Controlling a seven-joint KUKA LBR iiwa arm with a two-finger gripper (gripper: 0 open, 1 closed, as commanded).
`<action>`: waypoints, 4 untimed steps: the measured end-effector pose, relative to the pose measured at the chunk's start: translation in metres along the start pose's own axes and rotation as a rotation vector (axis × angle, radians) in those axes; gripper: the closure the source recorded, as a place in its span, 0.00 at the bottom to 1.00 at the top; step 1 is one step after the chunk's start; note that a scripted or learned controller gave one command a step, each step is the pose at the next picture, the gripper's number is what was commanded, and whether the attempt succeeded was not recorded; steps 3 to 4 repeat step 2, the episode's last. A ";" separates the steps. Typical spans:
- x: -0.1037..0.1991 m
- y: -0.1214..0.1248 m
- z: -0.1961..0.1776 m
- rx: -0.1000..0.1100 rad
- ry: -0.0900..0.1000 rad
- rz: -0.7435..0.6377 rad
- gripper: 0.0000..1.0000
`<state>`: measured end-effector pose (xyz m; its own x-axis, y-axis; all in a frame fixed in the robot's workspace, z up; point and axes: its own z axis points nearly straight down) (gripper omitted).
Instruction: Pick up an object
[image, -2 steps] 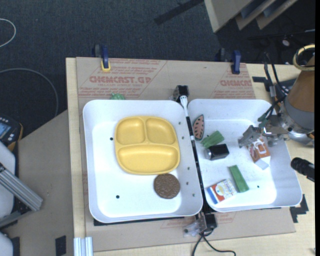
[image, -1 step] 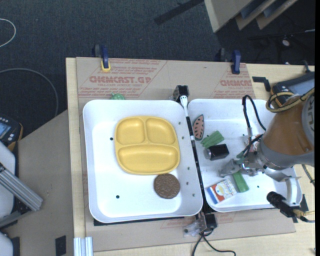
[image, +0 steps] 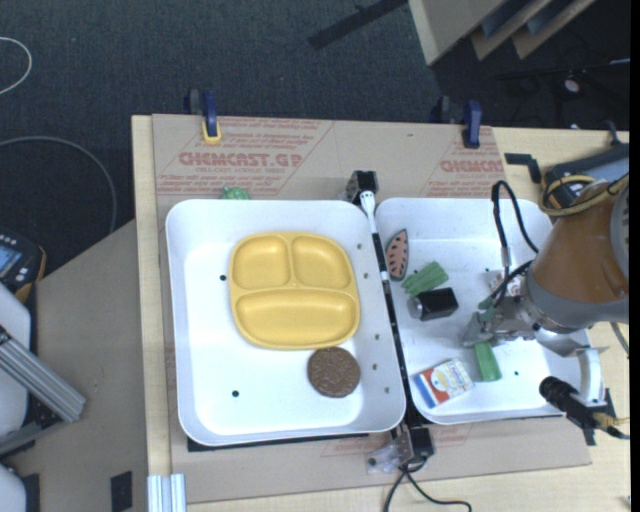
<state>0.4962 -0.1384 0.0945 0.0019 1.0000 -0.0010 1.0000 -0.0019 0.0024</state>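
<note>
Grey arm with its orange band comes in from the right of the camera view, over the right bin (image: 520, 405). Gripper (image: 487, 335) sits low in that bin, at a small green block (image: 487, 362). Whether it is closed on anything or released cannot be made out: the hardware there is small and cluttered.

Landmark: the green block. Up and to its left lie a black block (image: 437, 302) and a second green piece (image: 424, 277), the two touching or nearly so. Farther up-left, near the bin's left wall, a watermelon slice (image: 397, 254). Down and to the left of the green block, just beside it, a white card with red and blue print (image: 444, 380). Well to its left, in the left bin (image: 195, 330), a yellow divided plate (image: 294, 288) with a brown round cookie (image: 333, 371) just below it.

Progress, as judged: nothing is visibly lifted. Every object rests on a bin floor. The green block looks the likely target, lying directly under or just below the gripper's tip. Grasp and lift both remain to be done.
</note>
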 end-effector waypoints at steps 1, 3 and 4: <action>0.056 0.063 -0.141 -0.016 -0.001 -0.011 1.00; 0.103 0.043 -0.132 0.006 0.004 -0.006 1.00; 0.103 0.043 -0.132 0.006 0.004 -0.006 1.00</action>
